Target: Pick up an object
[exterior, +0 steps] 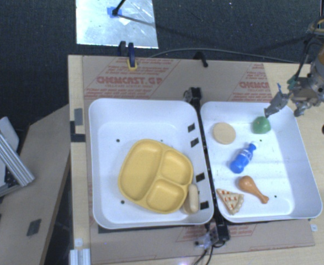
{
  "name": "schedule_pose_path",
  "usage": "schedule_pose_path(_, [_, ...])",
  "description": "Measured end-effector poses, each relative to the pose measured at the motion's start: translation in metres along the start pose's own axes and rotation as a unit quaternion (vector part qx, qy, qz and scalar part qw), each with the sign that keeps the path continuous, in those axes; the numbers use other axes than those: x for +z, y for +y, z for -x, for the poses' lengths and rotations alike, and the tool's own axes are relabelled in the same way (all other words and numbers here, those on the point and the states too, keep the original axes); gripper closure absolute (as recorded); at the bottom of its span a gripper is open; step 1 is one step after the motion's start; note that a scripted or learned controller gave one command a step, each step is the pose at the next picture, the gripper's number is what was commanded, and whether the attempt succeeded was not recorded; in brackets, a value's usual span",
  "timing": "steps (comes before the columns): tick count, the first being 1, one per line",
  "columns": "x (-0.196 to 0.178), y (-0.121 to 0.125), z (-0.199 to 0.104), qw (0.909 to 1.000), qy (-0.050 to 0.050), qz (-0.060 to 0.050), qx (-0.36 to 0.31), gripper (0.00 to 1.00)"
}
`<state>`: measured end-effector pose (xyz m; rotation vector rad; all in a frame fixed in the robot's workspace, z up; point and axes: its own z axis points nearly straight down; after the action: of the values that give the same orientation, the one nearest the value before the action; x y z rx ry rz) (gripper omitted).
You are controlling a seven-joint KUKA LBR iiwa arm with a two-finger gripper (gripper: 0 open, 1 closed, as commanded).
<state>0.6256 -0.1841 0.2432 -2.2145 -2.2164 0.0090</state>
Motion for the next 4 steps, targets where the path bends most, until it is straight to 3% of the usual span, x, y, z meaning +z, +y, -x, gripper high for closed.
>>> schedule_pose_path(1, [-0.008, 0.002, -0.001, 1.0000, -0.001, 0.006, -0.001, 0.00])
schedule_pose_path(4, [0.161, -0.005, -0.007, 1.0000, -0.001, 0.005, -0.001, 0.00])
